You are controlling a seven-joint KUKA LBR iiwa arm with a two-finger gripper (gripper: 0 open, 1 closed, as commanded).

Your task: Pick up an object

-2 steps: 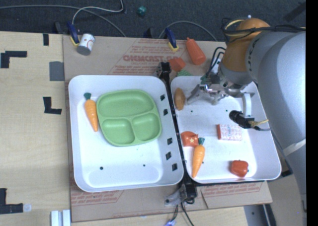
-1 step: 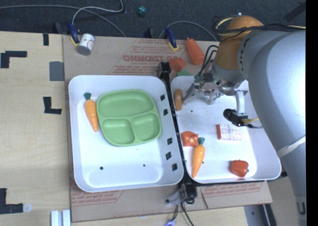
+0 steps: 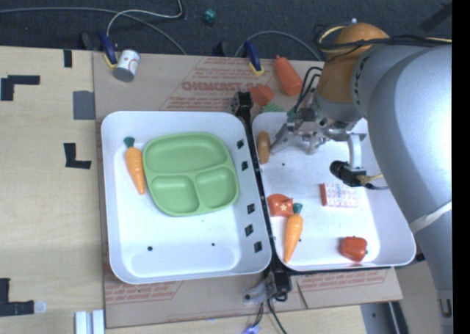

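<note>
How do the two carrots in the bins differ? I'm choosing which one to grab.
The left carrot lies in the left bin right beside the green tray, stem end up the image. The right carrot lies in the right bin, its stem end by a small red-orange block, and looks somewhat longer. Both are orange with green tops and lie flat.

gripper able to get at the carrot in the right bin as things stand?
Probably yes. The carrot lies open on the right bin's floor, nothing over it, only an orange block beside its top. The gripper hangs above the same bin.
</note>
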